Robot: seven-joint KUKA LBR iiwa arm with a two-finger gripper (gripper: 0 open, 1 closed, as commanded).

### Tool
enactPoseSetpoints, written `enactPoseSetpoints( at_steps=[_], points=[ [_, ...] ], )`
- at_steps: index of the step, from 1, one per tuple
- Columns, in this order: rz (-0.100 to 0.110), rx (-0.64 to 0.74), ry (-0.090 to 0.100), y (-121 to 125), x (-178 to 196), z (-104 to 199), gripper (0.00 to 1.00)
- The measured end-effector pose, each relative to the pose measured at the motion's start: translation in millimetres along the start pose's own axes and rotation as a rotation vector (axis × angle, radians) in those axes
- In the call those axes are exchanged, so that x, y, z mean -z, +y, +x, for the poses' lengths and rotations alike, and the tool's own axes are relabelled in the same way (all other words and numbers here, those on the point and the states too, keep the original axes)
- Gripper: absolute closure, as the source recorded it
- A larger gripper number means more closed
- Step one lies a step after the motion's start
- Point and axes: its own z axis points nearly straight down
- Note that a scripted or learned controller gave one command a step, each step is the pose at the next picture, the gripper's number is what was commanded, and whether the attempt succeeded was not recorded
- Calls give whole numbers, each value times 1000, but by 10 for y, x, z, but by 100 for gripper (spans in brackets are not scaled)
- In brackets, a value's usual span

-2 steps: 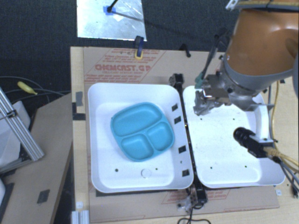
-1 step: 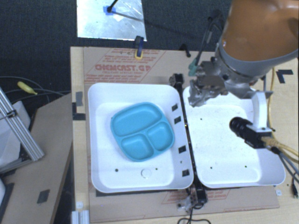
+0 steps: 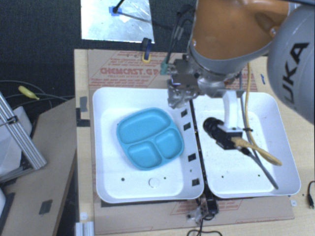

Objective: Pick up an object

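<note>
Near rim of left bin (image 3: 110, 183) - bare white floor, with a faint pale ring (image 3: 154, 182) on it; could be a small clear disc or just a mark, too dim to say.

Mid-bin: blue divided tray (image 3: 150, 136), three compartments, lying flat and right way up, turned at an angle to the bin walls. Sits in the centre of the left bin, its right edge close to the divider between bins. Nothing in its compartments.

Right bin (image 3: 280, 117): no loose object made out with confidence.

Far side: gripper (image 3: 176, 101) hangs over the divider at the back of the bins, just beyond the tray's far right corner, not touching it. Cannot tell whether it is open or closed - the wrist blocks the view.

Behind: cardboard sheet (image 3: 123, 70) with red lettering under the bins.

Handling, judged: tray looks like moulded plastic, so light, stiff, smooth and likely slippery. Too broad to span; best hold is a pinch across the raised outer rim or an inner partition wall.
</note>
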Motion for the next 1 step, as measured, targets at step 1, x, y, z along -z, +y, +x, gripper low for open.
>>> enactPoseSetpoints(
  at_steps=[1],
  points=[
    [-7, -13, 0, 28, 771, -560, 100]
  ],
)
